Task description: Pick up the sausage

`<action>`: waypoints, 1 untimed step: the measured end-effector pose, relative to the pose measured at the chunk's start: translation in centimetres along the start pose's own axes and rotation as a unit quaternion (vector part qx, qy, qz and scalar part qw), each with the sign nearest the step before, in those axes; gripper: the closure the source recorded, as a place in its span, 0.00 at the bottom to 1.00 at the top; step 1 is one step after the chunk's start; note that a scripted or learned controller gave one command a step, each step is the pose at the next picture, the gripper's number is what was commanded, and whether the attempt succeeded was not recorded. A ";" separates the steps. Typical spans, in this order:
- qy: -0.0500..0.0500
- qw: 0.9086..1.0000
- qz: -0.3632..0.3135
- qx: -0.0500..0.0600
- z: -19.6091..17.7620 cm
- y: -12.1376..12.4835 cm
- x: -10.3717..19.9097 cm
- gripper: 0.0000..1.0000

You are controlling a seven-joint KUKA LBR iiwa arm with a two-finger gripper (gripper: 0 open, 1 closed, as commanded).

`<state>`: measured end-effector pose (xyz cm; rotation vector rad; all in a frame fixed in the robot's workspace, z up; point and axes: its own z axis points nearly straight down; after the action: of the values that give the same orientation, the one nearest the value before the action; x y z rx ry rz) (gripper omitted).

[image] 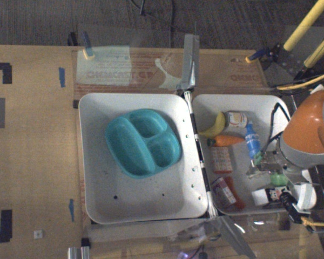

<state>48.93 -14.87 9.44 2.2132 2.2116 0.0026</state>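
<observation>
Cardboard-topped bench [32,161], two shallow white bins. Left bin [97,198] holds teal divided plastic plate [143,142]. Right bin [240,212] cluttered – dark red packaged sausage [228,192] near front-left corner. Gripper [264,163] hovers right of it, apart – grip state cannot tell.

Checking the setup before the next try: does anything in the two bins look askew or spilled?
Nothing looks spilled. The teal three-compartment plate lies turned at an angle in the left white bin. In the right white bin, the yellow banana, orange carrot and blue bottle lie loosely jumbled.
</observation>
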 end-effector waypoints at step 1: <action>0.000 0.987 -0.158 -0.001 0.6 4.2 4.3 1.00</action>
<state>53.15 -10.59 8.85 1.8344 2.5328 0.0025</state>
